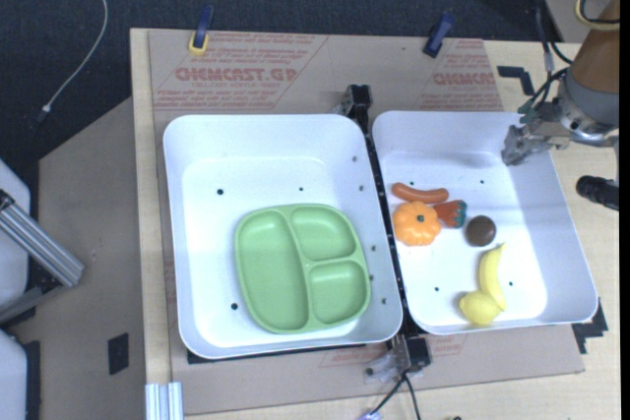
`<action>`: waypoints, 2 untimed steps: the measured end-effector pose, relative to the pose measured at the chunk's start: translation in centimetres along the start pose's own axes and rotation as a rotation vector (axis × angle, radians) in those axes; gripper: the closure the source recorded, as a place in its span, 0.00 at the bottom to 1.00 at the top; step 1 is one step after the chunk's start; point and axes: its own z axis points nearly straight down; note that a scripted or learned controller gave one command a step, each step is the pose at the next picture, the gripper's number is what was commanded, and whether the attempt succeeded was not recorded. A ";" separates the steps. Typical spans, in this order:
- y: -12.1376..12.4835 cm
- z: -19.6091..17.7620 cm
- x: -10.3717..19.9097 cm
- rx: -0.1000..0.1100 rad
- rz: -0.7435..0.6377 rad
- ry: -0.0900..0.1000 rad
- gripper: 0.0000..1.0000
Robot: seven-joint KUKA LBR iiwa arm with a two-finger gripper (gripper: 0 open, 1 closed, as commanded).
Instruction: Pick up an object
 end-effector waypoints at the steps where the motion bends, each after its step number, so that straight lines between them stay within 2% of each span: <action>1: 0.3 -5.5 -0.1 -0.001 0.000 -0.001 1.00; 2: 1.4 -10.9 0.3 -0.003 -0.001 -0.001 1.00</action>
